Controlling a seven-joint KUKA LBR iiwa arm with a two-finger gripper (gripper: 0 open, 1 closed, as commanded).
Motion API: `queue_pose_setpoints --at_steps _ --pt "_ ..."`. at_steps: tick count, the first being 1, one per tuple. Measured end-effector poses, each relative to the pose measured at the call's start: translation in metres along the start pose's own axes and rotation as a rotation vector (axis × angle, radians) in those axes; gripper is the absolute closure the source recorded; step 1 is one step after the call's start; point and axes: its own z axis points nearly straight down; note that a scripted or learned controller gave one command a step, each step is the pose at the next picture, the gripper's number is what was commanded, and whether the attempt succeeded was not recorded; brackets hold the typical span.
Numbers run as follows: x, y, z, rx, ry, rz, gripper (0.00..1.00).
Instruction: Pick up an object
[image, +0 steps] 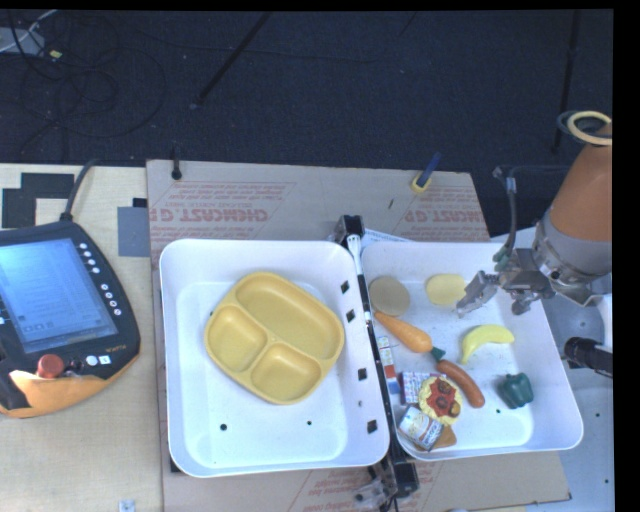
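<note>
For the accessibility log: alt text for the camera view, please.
The arm's end effector hovers over the right bin, near a banana, carrot, sausage and green pepper. The left bin holds a yellow divided plate. A tablet controller sits at far left.

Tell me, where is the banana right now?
The banana lies in the right bin, toward its far right part, just below the gripper, with the sausage in front of it and the carrot to its left.
</note>
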Motion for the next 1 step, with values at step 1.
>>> queue_pose_setpoints --at_steps 1 --pt "0.0362 -0.016 0.1355 0.0 0.001 0.002 0.0"
